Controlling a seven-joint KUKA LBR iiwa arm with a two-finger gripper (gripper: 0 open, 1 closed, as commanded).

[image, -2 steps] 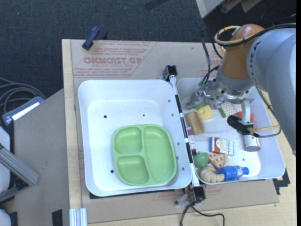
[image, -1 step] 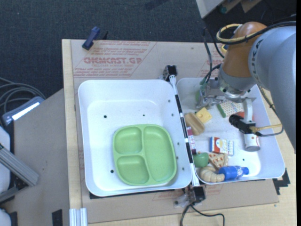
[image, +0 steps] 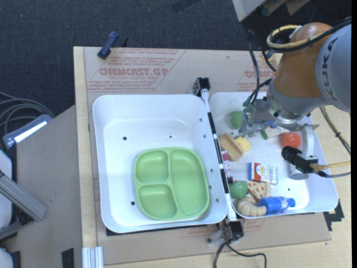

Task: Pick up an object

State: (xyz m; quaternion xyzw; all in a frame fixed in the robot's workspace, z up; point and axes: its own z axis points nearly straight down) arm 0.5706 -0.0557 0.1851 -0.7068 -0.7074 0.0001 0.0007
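Note:
My gripper (image: 257, 128) hangs low over the upper middle of the right bin (image: 322, 197), under the orange-banded wrist. Just left of it lies a small green object (image: 237, 118); a yellow wedge (image: 242, 144) and a tan block (image: 229, 148) lie below it. An orange-red object (image: 291, 139) sits to its right. Lower in the bin are a red-and-white carton (image: 261, 172), a green ball (image: 239, 190), a checked cracker-like piece (image: 257, 191), a blue bottle (image: 276, 204) and a tan curved piece (image: 249, 208). I see nothing between the fingers.
The left bin (image: 111, 116) holds a green three-compartment plate (image: 170, 183). A black clip (image: 201, 85) and a rail join the bins. A black connector with yellow cable (image: 301, 162) hangs at the arm's right. A blue object (image: 107, 45) lies on the board's far left corner.

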